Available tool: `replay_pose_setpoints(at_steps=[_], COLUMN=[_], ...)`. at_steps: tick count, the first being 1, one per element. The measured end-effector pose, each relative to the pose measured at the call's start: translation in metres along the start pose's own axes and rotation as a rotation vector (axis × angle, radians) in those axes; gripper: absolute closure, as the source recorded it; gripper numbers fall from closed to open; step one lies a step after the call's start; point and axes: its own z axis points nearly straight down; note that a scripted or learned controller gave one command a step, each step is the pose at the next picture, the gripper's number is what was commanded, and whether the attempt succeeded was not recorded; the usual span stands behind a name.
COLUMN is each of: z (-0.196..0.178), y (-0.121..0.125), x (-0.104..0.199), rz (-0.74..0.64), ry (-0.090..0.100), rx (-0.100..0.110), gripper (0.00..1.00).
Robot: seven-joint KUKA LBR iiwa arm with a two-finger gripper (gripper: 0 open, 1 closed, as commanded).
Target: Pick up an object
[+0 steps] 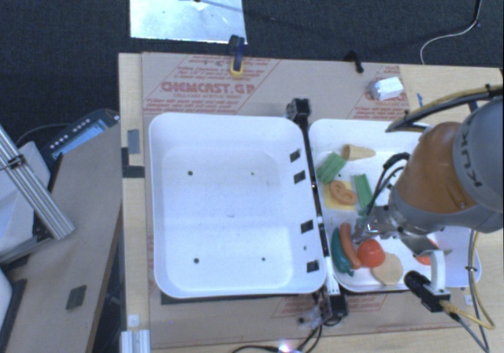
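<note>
The arm (449, 178) reaches into the right bin (327, 135), its jaws down beside the red tomato (370, 251); I cannot tell whether they are open or closed.

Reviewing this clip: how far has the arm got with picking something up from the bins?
Done: the arm has reached into the right bin, with its pincer low over the toys, just above the red tomato. In hand: nothing visibly gripped; the finger state is unclear from this angle. Left: closing on an item and lifting it. The tomato, sausage, green pieces and orange slice all lie in the bin.
</note>
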Motion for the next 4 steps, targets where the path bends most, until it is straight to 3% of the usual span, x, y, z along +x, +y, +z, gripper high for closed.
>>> replay_pose_setpoints(at_steps=[1, 2, 3, 4], z=[-0.109, -0.261, -0.464, -0.453], y=[0.074, 0.065, 0.088, 0.036], x=[0.039, 0.034, 0.055, 0.145], rz=[-0.014, -0.01, -0.012, -0.018], ry=[-0.002, -0.002, -0.002, 0.002], rx=[-0.017, -0.023, -0.026, -0.005], gripper=[1.0, 1.0, 1.0, 1.0])
